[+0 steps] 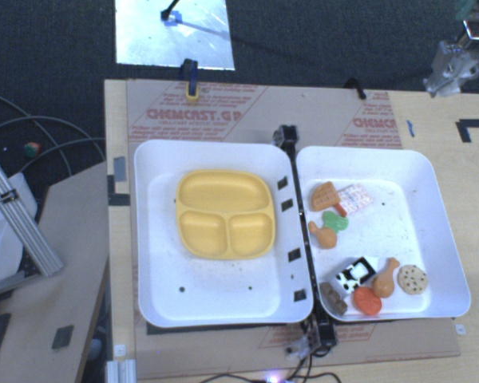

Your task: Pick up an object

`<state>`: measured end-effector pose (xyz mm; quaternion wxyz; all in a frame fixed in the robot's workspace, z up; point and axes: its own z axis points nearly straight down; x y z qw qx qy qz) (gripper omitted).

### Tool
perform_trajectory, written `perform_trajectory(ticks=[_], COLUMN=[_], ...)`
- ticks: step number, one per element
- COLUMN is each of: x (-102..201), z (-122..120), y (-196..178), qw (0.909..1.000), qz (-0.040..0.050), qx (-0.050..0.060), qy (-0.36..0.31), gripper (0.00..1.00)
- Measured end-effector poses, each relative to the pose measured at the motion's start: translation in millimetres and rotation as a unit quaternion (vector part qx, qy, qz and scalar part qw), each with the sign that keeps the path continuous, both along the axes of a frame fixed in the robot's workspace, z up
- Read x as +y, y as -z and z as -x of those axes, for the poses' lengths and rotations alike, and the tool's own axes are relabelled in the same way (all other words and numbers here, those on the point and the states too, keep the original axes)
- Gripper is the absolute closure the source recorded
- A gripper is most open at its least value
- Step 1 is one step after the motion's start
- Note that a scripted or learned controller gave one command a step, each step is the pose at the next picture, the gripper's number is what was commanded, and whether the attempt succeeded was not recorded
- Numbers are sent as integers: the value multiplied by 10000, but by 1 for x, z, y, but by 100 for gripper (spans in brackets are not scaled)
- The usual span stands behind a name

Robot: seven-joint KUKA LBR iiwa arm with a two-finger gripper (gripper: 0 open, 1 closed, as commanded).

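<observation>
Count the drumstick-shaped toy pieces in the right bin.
2. One drumstick lies at the left of the right bin, beside a green piece. The other drumstick lies near the front, beside the cookie. None looks hidden.

Two shallow white plastic bins [156,214] [443,214] sit side by side. One yellow three-compartment plastic tray [225,214] lies in the left bin. About eight small toy food pieces lie in the right bin, among them one chocolate-chip cookie [413,278] and two drumsticks [386,278] [322,234].

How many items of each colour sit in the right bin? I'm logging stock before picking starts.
Orange or tan toy foods (waffle, two drumsticks, cookie): 4
Red tomato: 1
Black-and-white block: 1
Pink-white packet: 1
Grey piece: 1
Total: 8
</observation>
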<state>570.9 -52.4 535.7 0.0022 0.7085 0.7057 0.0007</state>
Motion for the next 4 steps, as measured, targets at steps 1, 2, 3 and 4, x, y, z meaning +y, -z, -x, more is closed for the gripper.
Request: perform_trajectory(ticks=[1, 2, 3, 4], x=[-66, 42, 159, 118], z=[51, 64, 63, 68], y=[0, 0, 1, 118], qw=[10000, 10000, 9999, 10000], qz=[0, -22, -29, -1], qx=[5, 0, 7, 64], qy=[13, -97, -103, -8], gripper=[100, 100, 100, 100])
